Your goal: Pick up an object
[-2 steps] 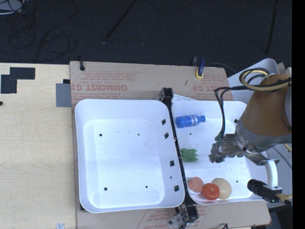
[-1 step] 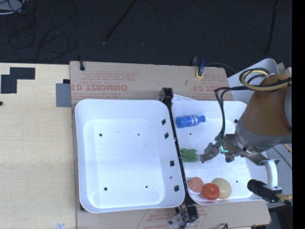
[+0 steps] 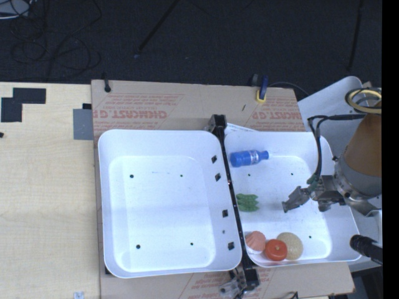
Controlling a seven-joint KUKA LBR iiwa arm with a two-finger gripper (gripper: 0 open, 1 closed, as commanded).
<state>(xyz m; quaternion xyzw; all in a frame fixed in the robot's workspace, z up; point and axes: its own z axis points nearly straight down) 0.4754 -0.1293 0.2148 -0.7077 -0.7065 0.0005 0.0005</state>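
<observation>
The gripper [image 3: 292, 204] hangs over the right-hand shallow white plastic bin [image 3: 312, 148], toward its right side, reaching in from the right. Its dark fingers [image 3: 294, 202] point left and slightly downward; whether they are spread or pressed together cannot be told from this angle, and nothing is visibly pinched between them. Behind the fingers sit the grey wrist housing and the broad orange band of the arm [image 3: 368, 145], with a black cable looping up and over beside it.

Left of the fingertips, near but apart, lies a small green leafy-looking object [image 3: 247, 202], close to the bin's left wall. Below the gripper, along the bin's front edge, three round items cluster together: a pale pink disc [image 3: 254, 240], a red tomato-like ball [image 3: 275, 250] and a beige round piece [image 3: 291, 244], the red one touching both neighbours. Toward the back of the same bin, a blue plastic bottle with a white cap [image 3: 249, 157] lies on its side, cap end pointing right.

The left-hand shallow white plastic bin [image 3: 115, 167] sits just beside the right one, joined along a black divider strip [image 3: 227, 192]. Both bins rest on a brown cardboard sheet with red printing [image 3: 156, 108], which lies on a light wooden tabletop [image 3: 43, 198].
</observation>
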